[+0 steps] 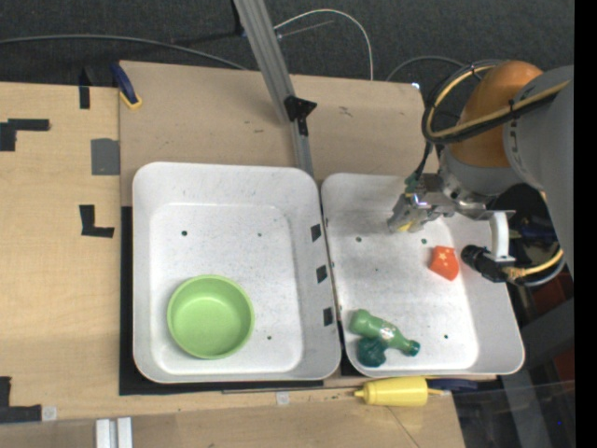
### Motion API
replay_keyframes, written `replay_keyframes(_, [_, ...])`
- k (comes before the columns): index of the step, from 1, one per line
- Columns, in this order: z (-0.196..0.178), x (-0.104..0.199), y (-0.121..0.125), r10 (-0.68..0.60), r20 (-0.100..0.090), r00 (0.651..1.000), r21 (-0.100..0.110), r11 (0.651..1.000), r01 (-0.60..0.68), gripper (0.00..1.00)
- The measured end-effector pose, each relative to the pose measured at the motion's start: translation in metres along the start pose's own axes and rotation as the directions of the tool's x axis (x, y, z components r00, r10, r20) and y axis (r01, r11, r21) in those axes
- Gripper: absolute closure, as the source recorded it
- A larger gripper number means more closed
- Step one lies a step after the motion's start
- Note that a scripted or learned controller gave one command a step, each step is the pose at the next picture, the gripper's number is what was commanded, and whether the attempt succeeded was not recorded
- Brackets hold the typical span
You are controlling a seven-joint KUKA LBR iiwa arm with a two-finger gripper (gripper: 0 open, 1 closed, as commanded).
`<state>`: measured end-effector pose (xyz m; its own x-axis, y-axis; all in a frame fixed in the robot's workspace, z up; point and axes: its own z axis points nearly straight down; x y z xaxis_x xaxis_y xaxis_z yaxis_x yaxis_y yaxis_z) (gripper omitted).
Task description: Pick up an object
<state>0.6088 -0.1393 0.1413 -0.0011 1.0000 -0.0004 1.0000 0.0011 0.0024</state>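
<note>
The orange block (444, 262) lies in the right bin (485, 348), near a green bottle (382, 333). The fingers (407, 215) hang above; I cannot tell their state.

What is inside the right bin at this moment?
The right bin holds an orange block near its right side and a green bottle-shaped toy near its front edge. The gripper hangs over the back part, covering a little of the floor there.

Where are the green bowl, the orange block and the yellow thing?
green bowl (211, 316), camera view, inside bottom of the bowl.
orange block (445, 262), camera view, its top face.
yellow thing (395, 392), camera view, middle of its body.
</note>
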Motion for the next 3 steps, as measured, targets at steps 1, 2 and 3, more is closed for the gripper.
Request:
replay_keyframes(1, [-0.043, -0.004, 0.002, 0.000, 0.001, 1.000, -0.001, 1.000, 0.000, 1.00])
replay_keyframes(2, [-0.096, -0.004, 0.004, -0.001, 0.001, 1.000, -0.002, 1.000, 0.001, 1.00])
replay_keyframes(3, [-0.102, 0.049, -0.006, -0.005, -0.002, 1.000, 0.003, 1.000, 0.005, 1.00])
